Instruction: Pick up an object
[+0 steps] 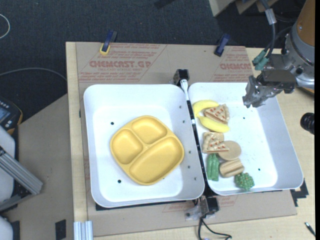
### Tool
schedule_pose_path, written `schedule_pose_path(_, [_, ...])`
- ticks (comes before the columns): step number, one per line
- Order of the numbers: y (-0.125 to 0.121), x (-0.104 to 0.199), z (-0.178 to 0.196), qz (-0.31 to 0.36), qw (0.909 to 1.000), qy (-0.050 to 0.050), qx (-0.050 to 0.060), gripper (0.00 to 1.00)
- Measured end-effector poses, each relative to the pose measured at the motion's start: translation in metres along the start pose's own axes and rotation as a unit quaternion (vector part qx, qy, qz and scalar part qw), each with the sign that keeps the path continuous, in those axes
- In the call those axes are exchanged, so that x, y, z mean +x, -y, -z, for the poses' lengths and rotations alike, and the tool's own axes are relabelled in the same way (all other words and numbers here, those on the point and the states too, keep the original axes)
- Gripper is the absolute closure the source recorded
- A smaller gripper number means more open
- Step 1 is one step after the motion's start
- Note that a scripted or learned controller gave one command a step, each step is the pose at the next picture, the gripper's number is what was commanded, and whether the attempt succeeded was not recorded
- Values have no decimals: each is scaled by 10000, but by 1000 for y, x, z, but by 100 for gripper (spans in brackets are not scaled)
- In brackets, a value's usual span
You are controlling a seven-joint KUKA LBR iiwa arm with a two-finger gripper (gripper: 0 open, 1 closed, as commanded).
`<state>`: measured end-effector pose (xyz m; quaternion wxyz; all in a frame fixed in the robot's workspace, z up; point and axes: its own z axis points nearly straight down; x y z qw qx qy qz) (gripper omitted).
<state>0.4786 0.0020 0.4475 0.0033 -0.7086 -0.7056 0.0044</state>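
Note:
My gripper (251,100) hangs over the far part of the right bin (280,134), to the right of the food pile and with nothing between its fingers. Toy food lies along that bin's left side: a yellow banana (206,115) with a waffle wedge (217,113) on it, a second waffle piece (212,143), a tan bread slice (230,149), a green pickle (213,166), a hot dog bun (231,168) and a broccoli floret (244,181).
A yellow divided plate (146,149) lies in the middle of the left bin (100,114). Clamps (107,43) hold the cardboard base at the back. A black clip (181,77) sits where the bins meet.

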Motion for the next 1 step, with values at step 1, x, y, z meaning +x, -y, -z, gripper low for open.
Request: schedule_pose_path(1, [-1,53,-53,49,10000,-9,-15,100])
